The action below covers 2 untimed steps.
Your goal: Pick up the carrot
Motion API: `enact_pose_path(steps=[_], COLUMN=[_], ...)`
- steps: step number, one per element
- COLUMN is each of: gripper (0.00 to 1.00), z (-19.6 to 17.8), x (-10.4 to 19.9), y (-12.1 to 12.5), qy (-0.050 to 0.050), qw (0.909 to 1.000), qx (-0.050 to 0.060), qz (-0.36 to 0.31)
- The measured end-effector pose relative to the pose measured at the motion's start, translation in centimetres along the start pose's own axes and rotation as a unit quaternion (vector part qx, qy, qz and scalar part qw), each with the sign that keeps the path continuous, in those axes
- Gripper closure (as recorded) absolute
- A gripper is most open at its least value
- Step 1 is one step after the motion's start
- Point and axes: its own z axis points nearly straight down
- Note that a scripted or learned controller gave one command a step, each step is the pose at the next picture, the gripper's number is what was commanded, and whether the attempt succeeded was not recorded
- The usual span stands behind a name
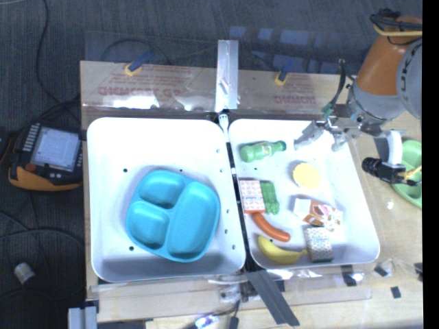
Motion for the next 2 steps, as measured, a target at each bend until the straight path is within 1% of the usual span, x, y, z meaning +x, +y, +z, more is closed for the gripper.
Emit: enact_pose_path(steps=[1, 2], gripper=[0.0, 0.0], z=[3.3, 1.0], x=[-4.8, -4.2], y=[-3.6, -2.7], qy=[-0.002, -0.003], qw=[0.9998, 0.9915], qx=[0.0, 0.0], qz=[-0.019, -0.13])
